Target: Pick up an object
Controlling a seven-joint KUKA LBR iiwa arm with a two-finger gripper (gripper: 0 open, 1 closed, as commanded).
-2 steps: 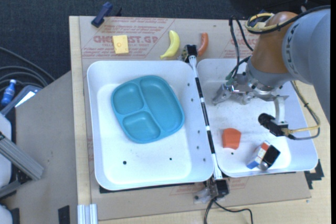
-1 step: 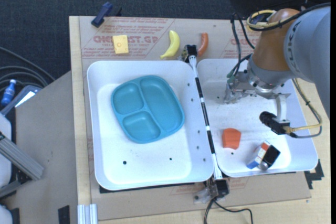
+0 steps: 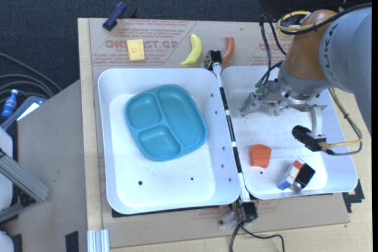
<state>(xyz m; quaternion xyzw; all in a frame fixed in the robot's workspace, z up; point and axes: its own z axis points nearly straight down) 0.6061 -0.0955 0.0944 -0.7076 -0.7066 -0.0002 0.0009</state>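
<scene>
Grey and orange, the arm looms closest to the lens, reaching in from the right over the right bin. Its tool hangs low over that bin's upper half, fingers pointing leftward toward the divider; whether they are spread or clenched cannot be told, and nothing shows between them. Below the tool, well apart from it, an orange block lies on the bin floor, and near the bin's lower edge sits a small multicoloured box. Across the divider, the left bin holds a blue divided plate. Beyond both bins, on the cardboard-covered bench, lie a banana, an orange-red chili-shaped piece and a yellow square block. Red print on the cardboard is partly covered and cannot be read reliably.
</scene>
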